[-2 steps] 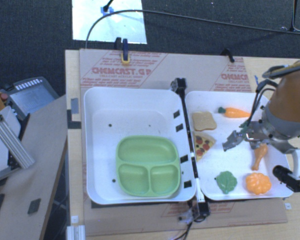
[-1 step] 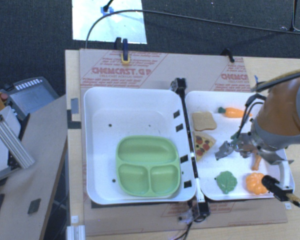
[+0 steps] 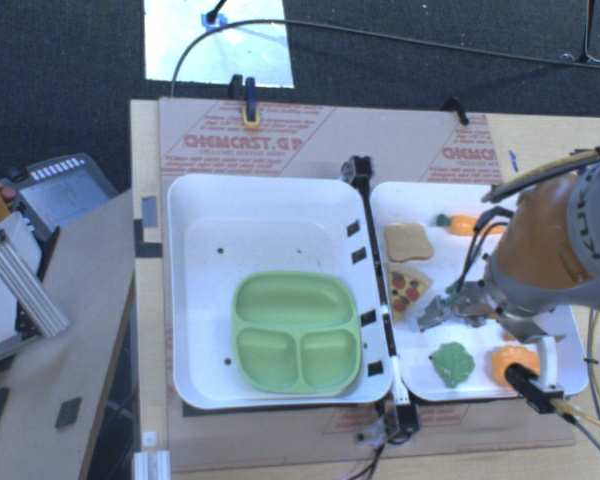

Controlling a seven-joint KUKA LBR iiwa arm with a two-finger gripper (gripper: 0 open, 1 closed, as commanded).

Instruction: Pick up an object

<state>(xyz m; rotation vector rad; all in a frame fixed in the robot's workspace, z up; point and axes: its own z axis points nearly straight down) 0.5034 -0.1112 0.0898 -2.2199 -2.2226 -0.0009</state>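
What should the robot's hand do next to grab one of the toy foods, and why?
Probably drop a little lower and toward the pizza slice. The gripper sits in the right bin, just beside the slice, with nothing visibly between its fingers. The green leafy toy lies nearby too, but the pizza looks closest.

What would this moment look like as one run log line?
arm: over right white bin | gripper: low, beside pizza slice toy | green leafy toy: untouched | left bin: green divided plate
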